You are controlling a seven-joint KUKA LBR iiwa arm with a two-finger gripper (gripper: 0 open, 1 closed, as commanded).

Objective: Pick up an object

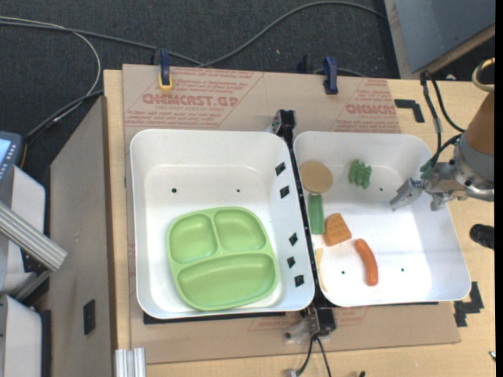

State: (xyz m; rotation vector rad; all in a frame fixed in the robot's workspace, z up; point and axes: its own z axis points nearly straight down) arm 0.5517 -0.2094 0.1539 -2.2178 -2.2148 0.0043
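Observation:
Several items lie in the right bin [440, 289]: a tan round disc [317, 177], a green broccoli piece [360, 173], a green cylinder [315, 212], an orange wedge [337, 229] and a red sausage [366, 261]. My gripper [416, 199] hangs over the right side of this bin, to the right of the broccoli and above the sausage. It is open, its fingers spread with nothing between them. It touches none of the items.
The left bin [149, 179] holds a green divided plate [224, 256]. A black divider with clips [292, 203] runs between the bins. Blue clamps [330, 75] hold the cardboard sheet at the back. Cables trail near the arm on the right.

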